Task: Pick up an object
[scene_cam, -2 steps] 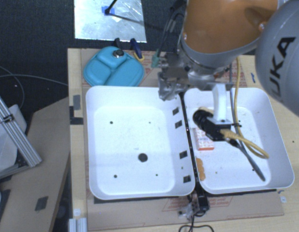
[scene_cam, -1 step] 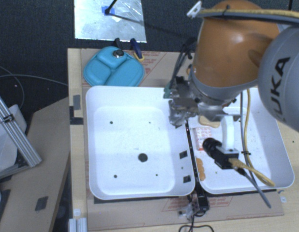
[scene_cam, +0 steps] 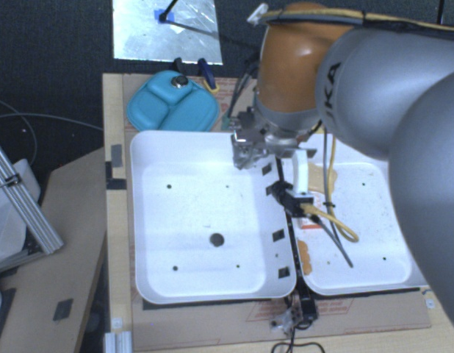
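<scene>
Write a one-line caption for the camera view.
The gripper hovers over the left bin, at its far right corner, apart from a small dark round object on its floor; blue container behind.

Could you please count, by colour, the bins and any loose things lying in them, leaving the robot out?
White: 2, the left-hand bin and the right-hand bin
Dark: 1, a small round object in the left-hand bin
Total: 3

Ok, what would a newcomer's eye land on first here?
The big grey robot arm with an orange band looms at upper right, its gripper over the far right corner of the left shallow white bin. A small dark round object lies in that bin's near half, and a light blue plastic container sits just behind the bin.
</scene>
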Available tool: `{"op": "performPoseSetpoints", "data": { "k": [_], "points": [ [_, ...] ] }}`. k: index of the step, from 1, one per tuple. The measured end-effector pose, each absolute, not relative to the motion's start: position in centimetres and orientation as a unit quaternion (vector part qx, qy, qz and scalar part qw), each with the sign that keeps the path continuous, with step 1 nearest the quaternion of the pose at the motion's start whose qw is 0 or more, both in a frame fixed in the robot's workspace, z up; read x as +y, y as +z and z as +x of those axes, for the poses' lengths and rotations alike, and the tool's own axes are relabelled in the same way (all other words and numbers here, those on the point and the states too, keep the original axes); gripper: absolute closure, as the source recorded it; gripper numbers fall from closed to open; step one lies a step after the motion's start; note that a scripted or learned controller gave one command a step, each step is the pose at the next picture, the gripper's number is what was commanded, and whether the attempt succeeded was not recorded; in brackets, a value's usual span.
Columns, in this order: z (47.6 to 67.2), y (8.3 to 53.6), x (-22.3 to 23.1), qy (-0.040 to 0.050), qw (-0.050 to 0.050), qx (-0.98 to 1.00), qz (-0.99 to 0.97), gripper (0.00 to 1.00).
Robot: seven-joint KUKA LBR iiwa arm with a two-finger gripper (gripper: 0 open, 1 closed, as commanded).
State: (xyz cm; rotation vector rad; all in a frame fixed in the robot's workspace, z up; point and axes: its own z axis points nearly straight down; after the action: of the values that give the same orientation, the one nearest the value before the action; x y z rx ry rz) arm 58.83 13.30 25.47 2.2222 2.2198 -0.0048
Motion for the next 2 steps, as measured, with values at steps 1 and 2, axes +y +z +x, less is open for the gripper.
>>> {"op": "performPoseSetpoints", "data": {
  "k": [1,2],
  "points": [
    [48.4,38.6,13.0,0.0060,0.002,0.709,0.705,1.00],
    [49.7,54.5,16.4,0.0103,0.005,0.709,0.705,1.00]
  ]
}}
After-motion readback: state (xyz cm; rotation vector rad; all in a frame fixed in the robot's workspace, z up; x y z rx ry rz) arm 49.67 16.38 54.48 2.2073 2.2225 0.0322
